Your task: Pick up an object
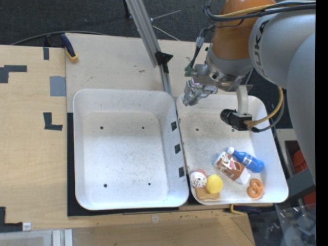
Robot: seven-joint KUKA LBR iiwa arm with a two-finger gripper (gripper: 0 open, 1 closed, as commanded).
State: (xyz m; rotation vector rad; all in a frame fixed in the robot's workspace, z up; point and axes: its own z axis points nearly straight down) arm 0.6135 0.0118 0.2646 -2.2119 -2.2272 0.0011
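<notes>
Now the end effector hovers at the right bin's eleven o'clock corner, grip state impossible to tell. Objects cluster at five o'clock: blue bottle, yellow ball. Approach step; next, reach down toward them.

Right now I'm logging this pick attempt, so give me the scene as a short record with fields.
arm: reaches in from the right, gripper above the far left corner of the right bin
held: nothing visible
right bin items: blue bottle, brown carton, yellow ball, white ball, pretzel, clustered at near edge
left bin: no objects seen
</notes>
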